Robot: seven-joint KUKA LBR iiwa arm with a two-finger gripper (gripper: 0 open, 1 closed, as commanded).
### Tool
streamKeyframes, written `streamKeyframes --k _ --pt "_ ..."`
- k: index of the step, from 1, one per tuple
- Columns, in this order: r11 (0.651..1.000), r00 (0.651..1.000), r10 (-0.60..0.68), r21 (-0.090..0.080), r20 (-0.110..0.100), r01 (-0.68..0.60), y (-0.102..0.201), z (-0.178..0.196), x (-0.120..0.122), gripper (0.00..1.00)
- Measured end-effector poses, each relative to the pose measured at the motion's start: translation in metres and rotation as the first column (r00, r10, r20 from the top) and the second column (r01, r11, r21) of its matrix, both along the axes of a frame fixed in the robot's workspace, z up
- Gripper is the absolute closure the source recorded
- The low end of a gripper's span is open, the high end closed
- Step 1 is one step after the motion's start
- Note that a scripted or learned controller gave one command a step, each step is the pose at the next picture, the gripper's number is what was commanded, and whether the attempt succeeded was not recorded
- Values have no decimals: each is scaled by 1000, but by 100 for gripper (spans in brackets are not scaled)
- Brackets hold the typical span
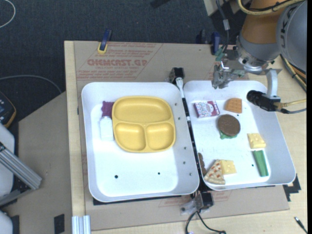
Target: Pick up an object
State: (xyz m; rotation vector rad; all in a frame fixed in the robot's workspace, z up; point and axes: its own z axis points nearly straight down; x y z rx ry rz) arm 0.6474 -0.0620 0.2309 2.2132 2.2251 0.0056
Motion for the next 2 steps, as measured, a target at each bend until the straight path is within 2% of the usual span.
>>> streamKeyframes --k 1,2 --pt "1000 1000 1 2 -8 -1 57 -15 0 100" --pt "1000 1000 -2 0 0 2 78 5 0 100"
